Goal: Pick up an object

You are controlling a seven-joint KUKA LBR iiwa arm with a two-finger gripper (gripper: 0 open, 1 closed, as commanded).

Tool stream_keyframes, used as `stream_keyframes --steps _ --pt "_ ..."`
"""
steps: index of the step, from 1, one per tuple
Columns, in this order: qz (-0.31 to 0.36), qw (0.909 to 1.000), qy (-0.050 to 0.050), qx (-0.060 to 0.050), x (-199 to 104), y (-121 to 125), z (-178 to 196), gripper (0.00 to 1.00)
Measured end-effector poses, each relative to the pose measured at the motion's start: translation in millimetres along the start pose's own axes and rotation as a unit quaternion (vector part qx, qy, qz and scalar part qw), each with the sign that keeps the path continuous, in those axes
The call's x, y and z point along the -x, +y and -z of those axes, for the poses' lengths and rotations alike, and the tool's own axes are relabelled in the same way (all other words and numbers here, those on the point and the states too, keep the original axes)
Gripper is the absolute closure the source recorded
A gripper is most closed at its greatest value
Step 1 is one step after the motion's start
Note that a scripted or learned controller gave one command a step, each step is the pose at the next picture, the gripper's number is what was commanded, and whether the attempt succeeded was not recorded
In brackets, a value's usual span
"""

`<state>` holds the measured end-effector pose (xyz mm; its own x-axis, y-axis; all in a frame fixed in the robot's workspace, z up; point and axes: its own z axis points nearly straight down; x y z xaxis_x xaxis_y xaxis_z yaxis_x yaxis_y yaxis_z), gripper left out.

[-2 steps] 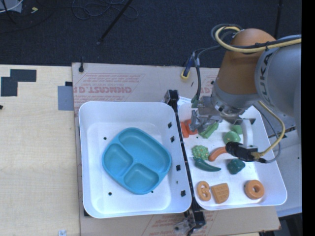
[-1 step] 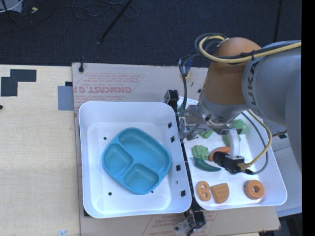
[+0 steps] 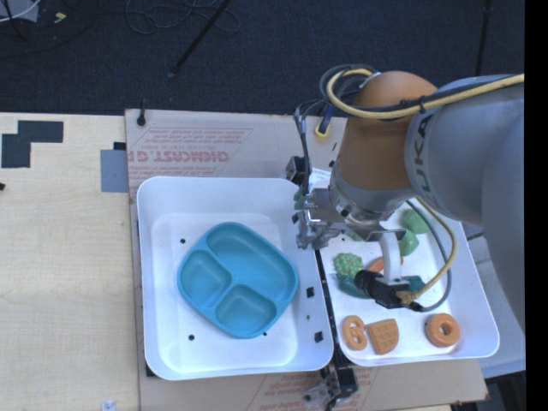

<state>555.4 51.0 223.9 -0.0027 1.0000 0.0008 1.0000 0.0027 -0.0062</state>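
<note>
Gripper [image 3: 310, 229] hangs over the right bin's [image 3: 479, 332] left edge; broccoli [image 3: 347, 265] sits just right, can't tell its grip state.

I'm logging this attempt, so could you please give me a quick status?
Gripper low over the inner edge of the right bin. Nothing seen held. Broccoli just beside it; pretzel, waffle, donut lie apart.
</note>
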Motion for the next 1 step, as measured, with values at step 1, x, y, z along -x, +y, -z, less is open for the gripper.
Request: stream_keyframes --steps 1 --pt "0.0 1.0 0.0 0.001 1.5 8.5 10.2 1.0"
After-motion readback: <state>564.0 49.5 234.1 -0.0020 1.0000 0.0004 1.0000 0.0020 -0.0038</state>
